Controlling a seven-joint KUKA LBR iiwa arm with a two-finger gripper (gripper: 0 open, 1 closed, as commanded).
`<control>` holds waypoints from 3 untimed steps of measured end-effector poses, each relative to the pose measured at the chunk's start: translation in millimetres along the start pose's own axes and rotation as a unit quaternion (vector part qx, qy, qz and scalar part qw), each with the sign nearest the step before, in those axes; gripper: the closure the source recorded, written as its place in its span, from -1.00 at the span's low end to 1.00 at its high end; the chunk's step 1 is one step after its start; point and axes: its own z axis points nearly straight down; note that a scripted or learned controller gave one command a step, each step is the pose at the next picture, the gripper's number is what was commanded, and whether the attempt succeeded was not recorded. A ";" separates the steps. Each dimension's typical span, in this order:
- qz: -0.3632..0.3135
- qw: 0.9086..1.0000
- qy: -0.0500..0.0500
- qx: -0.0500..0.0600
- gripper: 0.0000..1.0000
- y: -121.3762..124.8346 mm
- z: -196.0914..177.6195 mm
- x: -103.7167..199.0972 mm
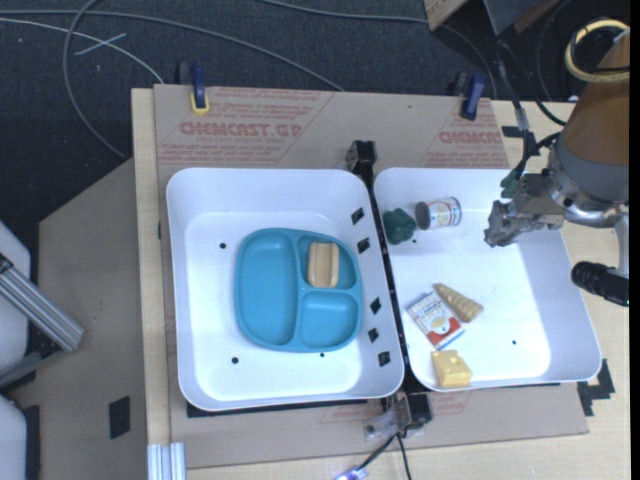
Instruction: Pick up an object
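The right bin (560,343) holds a dark green lump (401,225), a small jar lying on its side (440,213), a tan cone (459,302), a red and white packet (432,318) and a yellow block (451,369). My gripper (500,230) hangs over the right bin's upper right part, to the right of the jar and apart from it. Nothing shows between its fingers. In the left bin (200,268) a blue divided tray (262,290) carries a tan block (322,264) in its upper right compartment.
A black divider with clips (375,258) runs between the two bins. Blue clamps (198,93) hold the cardboard sheet at the back edge. Cables (120,28) trail over the dark floor behind the bench.
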 end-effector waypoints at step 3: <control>0.001 1.000 0.000 0.000 1.00 59.8 22.8 156.0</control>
